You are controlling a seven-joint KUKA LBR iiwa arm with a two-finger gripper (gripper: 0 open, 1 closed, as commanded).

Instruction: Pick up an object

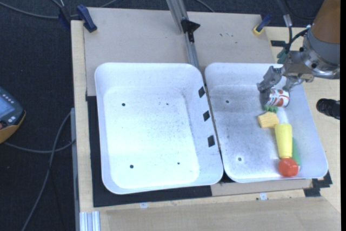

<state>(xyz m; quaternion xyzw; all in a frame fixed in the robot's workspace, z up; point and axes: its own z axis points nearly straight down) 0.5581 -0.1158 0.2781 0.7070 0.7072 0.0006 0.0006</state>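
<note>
You've got four objects in the right bin (232,167) near the table's right edge: a red-and-white can (279,98), yellow block (267,119), yellow cylinder (284,139), red ball (288,167). Your end effector (268,85) sits at the can; its state you cannot tell. The left bin (108,81) lies beside it, one per side, on a tan table (140,35) over dark carpet (32,35).

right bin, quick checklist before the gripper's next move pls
1. Gripper over the right bin: ok, at its far right part.
2. Target near the gripper: ok, the red and white object lies right below it.
3. Object between the fingers: cannot tell.
4. Neighbours apart from the target: not ok, the yellow block lies close beside it, and the yellow cylinder and red ball follow.
5. Bin wall clearance: cannot tell, objects lie near the right wall.
</note>
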